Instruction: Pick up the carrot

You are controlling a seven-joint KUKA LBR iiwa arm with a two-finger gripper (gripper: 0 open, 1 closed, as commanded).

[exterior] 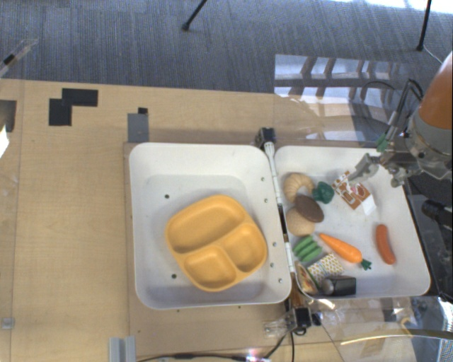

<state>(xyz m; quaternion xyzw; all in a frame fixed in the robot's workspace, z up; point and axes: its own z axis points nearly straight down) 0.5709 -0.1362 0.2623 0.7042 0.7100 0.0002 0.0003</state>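
Grey ribbed carpet [141, 42] covers floor at top. Thin dark legs [195, 15], maybe from stand, cross carpet. Light wood bench [64, 233] fills most of view. Black blocky marks [71, 104] sit on bench top left. Clear shiny sheet [333, 78] catches light at upper right.

An orange carrot [342, 248] with a green tip, a red sausage [384, 244], a yellow plate [215, 242], white bins [152, 212], and what looks like a checkered packet [325, 266].
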